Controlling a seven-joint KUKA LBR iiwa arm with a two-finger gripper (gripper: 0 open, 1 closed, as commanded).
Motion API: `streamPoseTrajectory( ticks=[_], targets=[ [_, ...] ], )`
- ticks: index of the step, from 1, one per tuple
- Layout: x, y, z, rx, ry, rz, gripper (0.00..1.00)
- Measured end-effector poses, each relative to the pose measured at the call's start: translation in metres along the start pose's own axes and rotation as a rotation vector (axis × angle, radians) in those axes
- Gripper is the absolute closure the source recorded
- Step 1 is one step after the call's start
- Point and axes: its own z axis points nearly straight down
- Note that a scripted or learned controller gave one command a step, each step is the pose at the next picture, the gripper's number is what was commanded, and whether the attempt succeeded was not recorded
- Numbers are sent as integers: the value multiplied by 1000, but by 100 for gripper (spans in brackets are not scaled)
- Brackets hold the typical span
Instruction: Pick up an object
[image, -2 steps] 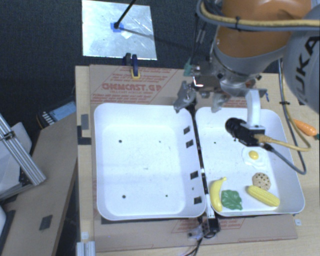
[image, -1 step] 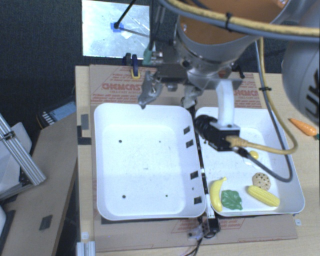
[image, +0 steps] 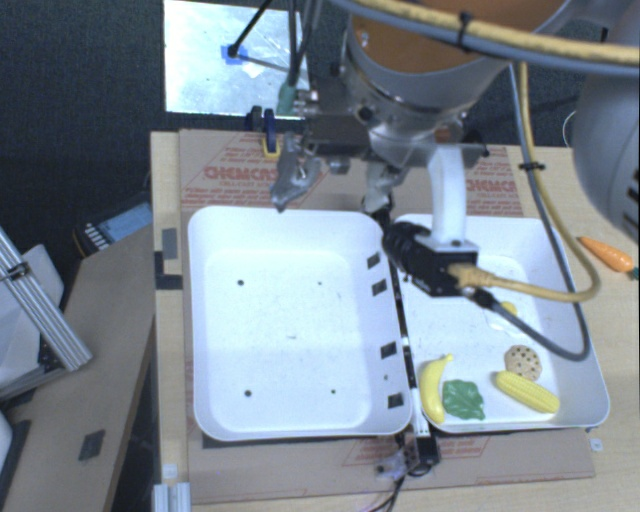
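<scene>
My gripper (image: 332, 190) hangs high over the back edge of the left bin (image: 203, 330), close to the camera. Its two grey fingertips (image: 288, 187) stand wide apart, open, with nothing between them. The objects lie in the front of the right bin (image: 588, 372): a yellow banana (image: 432, 388), a green leafy piece (image: 463, 399), a yellow corn cob (image: 527, 391) and a round brown cookie (image: 521, 360). A small yellow piece (image: 508, 308) peeks out behind a cable. All of them are well below and to the right of the gripper.
A black block on a white post (image: 440, 262) with a yellow cable (image: 540, 292) hangs over the right bin's back left. An orange carrot (image: 608, 253) lies on the bench outside the right bin. Aluminium rails (image: 40, 310) stand at far left.
</scene>
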Motion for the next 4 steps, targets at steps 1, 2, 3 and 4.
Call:
streamPoseTrajectory(
  ticks=[1, 2, 3, 4],
  targets=[
    [-1, 1, -10, -1, 0, -3, 100],
    [-126, -1, 65, 9, -6, 19, 100],
    [-61, 15, 82, 3, -1, -2, 100],
    [-16, -2, 206, 14, -5, -1, 100]
  ],
)
